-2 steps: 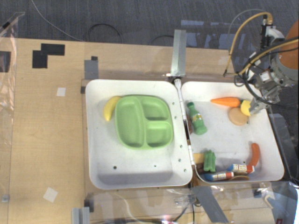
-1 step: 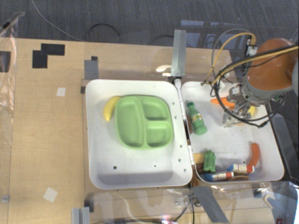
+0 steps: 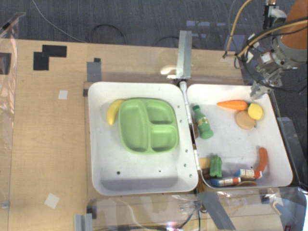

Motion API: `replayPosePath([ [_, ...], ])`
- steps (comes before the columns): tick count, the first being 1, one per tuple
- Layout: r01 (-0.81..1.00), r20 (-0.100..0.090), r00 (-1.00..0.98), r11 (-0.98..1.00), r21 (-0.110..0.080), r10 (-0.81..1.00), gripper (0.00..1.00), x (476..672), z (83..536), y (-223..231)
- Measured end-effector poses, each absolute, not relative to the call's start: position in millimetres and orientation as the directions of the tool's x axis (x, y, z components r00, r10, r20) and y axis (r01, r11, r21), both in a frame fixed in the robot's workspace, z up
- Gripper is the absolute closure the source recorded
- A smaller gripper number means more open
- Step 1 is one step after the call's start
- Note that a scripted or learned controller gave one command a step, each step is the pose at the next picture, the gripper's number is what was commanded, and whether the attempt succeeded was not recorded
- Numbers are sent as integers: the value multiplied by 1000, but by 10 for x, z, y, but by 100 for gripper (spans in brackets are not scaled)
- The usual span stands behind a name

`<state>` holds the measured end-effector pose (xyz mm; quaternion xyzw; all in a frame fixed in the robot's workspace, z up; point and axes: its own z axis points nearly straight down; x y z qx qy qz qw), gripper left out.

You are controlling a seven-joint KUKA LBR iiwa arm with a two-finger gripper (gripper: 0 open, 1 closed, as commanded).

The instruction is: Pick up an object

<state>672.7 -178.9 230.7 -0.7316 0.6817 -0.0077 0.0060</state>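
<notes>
My gripper [image 3: 256, 91] hangs over the far right corner of the right bin [image 3: 226, 143], just above and right of an orange carrot [image 3: 233, 105] and a yellow lemon [image 3: 255, 111]. Nothing shows between its fingers. A tan round disc [image 3: 245, 122] lies beside the lemon. A green bottle [image 3: 202, 122] lies near the bin's left wall. Along the near side sit a red sausage [image 3: 261, 160], a green toy [image 3: 215, 166] and a red-and-white tube [image 3: 239, 177].
The left bin [image 3: 103, 167] holds a green divided plate [image 3: 147, 125] with a yellow banana [image 3: 112, 111] against its left edge. A metal post [image 3: 184, 57] stands behind the divider between the bins. Cables [image 3: 243, 37] loop behind the arm at top right.
</notes>
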Motion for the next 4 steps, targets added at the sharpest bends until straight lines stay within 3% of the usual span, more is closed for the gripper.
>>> replayPosePath([
  [1, -985, -3, -171, 171, -13, -985, 100, 6723, 993, -1559],
  [2, -993, 6, 119, -119, -20, -993, 100, 6717, 2609, -2073],
  [3, -889, -4, 459, -459, -3, -888, 100, 6691, 1467, -1971],
  [4, -891, 7, 454, -454, -20, -891, 100, 6731, 2626, -1020],
])
